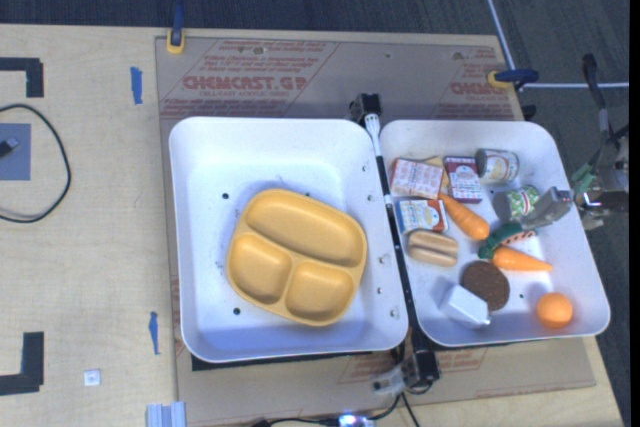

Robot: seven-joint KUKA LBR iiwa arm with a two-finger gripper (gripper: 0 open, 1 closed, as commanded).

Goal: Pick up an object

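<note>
Crowding R bin (590, 260): carrots (466, 217), orange (554, 309), hot dog (432, 248)

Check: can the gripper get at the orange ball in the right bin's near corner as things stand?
Probably yes. The orange ball lies apart from the other items, with bare floor around it; the nearest neighbour is the carrot above it. The gripper sits at the same bin's right side. The bin's corner wall may crowd one finger.

A plain yellow divided tray (296, 255) lies in the white left bin (200, 155). The white right bin (590, 285) holds two orange carrots (465, 217), an orange ball (554, 309) and a dark brown disc (486, 284).
</note>
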